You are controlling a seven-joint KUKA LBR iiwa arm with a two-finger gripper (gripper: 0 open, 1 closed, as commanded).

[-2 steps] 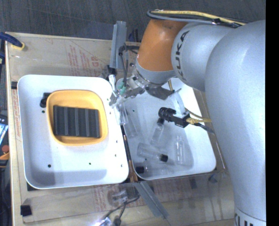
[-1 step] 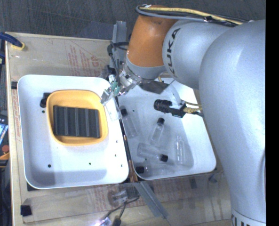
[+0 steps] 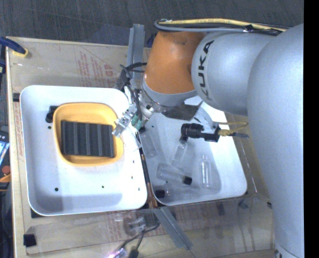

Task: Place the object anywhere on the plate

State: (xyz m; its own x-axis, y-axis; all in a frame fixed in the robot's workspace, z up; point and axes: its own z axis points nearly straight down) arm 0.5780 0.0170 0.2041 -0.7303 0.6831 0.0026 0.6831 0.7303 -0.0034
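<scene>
Hanging over the seam between the two bins, the claw (image 3: 125,122) sits just at the right rim of the plate (image 3: 84,109). It is small and partly shadowed by the wrist, so I cannot tell whether it is spread or pressed together, nor whether anything is pinched in it. Above it, the orange band (image 3: 170,63) and the grey arm (image 3: 240,58) reach in from the right.

The plate is yellow and lies in the left bin (image 3: 68,198), toward its upper half. A dark ridged slab (image 3: 89,138) rests on it.

The loose things are all in the right bin (image 3: 232,179), well apart from the plate. A clear bottle (image 3: 205,171) lies near the bin's lower right. A clear tube (image 3: 178,153) lies tilted to its left. Below the tube is a clear lump (image 3: 167,172) with a black cap (image 3: 187,180) just beside it. A black bit (image 3: 159,193) sits in the lower left corner.

Both bins rest on the bench (image 3: 68,63), which carries a blue clamp (image 3: 14,46) at its far left corner.
</scene>
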